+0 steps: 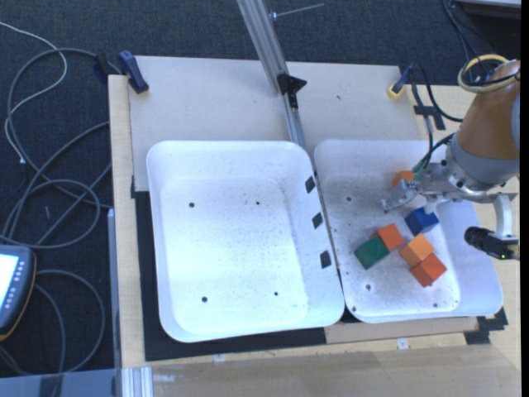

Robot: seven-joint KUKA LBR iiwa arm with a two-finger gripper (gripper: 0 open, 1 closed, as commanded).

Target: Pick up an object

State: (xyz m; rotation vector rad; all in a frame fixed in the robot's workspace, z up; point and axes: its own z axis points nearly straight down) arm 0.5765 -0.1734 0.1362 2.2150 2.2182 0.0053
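Several blocks lie in the right bin (463,300) at frame right: blue block (422,219), green block (371,253), orange blocks (422,259). Claw (402,195) hangs low just above the blue block; whether it is open or closed cannot be determined. No object lifted yet; pickup appears outstanding.

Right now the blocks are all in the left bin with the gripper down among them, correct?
Not quite: the blocks, such as the green block and blue block, lie in the right bin, not the left. The gripper is down among them, as the camera view shows.
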